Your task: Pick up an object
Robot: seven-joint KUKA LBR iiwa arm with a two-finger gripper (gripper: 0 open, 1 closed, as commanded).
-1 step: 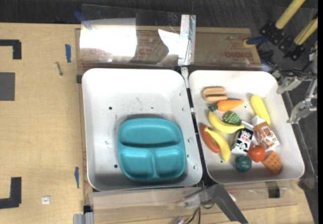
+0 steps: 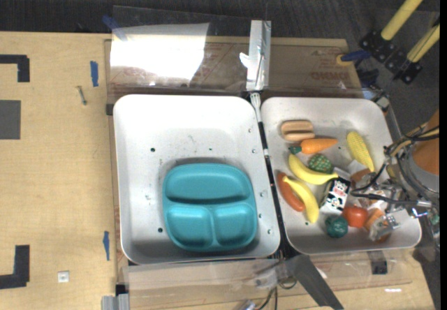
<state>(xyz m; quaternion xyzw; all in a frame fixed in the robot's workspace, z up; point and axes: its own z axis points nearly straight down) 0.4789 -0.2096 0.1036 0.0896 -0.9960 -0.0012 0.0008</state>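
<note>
The arm [image 2: 426, 162] hangs at the right bin's [image 2: 318, 242] right edge, approaching the toy food; the gripper's state cannot be told, and the next move calls for settling over one piece, perhaps the tomato [image 2: 355, 216].

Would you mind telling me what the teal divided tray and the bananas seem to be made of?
The teal divided tray looks like moulded plastic with a smooth, faintly glossy finish and rounded compartment edges. The bananas look like plastic toy food: uniform bright yellow, smooth, unblemished. Neither can be confirmed from sight alone.
</note>
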